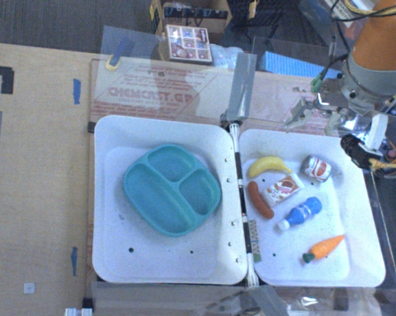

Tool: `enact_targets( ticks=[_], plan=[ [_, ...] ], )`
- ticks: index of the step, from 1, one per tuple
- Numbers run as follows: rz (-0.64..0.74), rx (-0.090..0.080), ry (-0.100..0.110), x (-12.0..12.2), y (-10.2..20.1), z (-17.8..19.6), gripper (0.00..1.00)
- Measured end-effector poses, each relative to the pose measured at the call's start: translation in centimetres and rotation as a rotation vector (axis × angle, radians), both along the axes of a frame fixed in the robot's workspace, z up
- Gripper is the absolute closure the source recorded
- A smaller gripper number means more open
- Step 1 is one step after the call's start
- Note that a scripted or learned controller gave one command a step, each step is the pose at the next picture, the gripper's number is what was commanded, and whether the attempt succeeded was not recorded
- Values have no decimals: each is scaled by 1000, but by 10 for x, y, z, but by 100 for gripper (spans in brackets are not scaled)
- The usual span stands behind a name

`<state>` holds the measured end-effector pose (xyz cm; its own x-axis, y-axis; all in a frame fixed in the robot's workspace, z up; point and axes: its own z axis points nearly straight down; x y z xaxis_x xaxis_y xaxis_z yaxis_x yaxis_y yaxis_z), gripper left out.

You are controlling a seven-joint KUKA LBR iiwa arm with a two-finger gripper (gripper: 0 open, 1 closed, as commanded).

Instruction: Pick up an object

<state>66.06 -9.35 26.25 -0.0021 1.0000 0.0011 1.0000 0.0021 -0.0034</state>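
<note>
The right bin [368, 224] holds a yellow banana [269, 166], a silver and red can [316, 168], a small red and white carton [282, 189], a brown sausage [260, 199], a blue bottle [301, 213] and an orange carrot [324, 247]. My gripper [317, 117] hangs over the back rim of the right bin, beyond the can and the banana. It is open, its fingers spread with nothing between them. The arm's orange band is at the top right corner.
The left bin [108, 242] holds a teal divided plate [172, 188]. Behind the bins lie a flat cardboard sheet [155, 92] and a patterned box [187, 43]. A metal divider [240, 89] runs back from between the bins. Cables hang by the wrist at the right.
</note>
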Motion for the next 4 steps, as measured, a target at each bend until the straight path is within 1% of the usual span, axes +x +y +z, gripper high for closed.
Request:
enact_targets(
  ticks=[1, 2, 3, 4],
  plan=[
    [144, 0, -1, -37, -14, -81, 0],
    [310, -9, -33, -80, -59, -145, 0],
    [300, -5, -10, -149, -65, -175, 0],
    [297, -6, -14, -148, -66, -166, 100]
  ],
)
